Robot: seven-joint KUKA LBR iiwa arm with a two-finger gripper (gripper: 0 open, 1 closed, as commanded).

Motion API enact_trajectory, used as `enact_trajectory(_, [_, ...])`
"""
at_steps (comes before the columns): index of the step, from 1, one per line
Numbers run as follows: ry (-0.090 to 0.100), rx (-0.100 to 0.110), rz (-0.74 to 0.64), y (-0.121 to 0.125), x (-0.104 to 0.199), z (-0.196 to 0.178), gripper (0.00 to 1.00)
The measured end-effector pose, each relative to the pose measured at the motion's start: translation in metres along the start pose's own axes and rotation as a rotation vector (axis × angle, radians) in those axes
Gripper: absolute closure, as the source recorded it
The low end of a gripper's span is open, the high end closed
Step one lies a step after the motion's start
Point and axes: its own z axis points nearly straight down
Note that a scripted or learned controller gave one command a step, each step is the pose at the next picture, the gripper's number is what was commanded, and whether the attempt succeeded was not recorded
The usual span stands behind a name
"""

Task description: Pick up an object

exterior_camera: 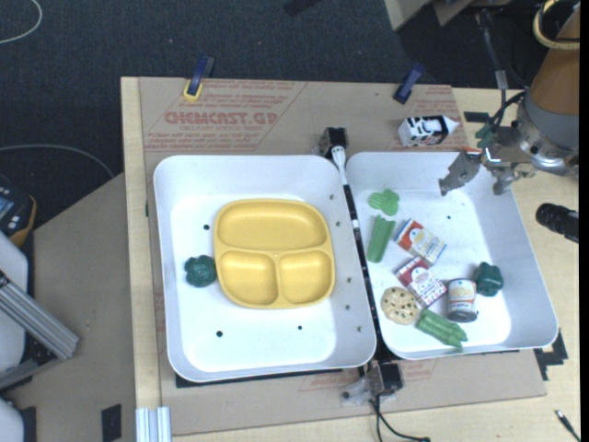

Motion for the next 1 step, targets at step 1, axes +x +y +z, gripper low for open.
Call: enact_trajectory(1, [0.001,0.002,0.0,0.0018,-0.0007,0.0634,0.0])
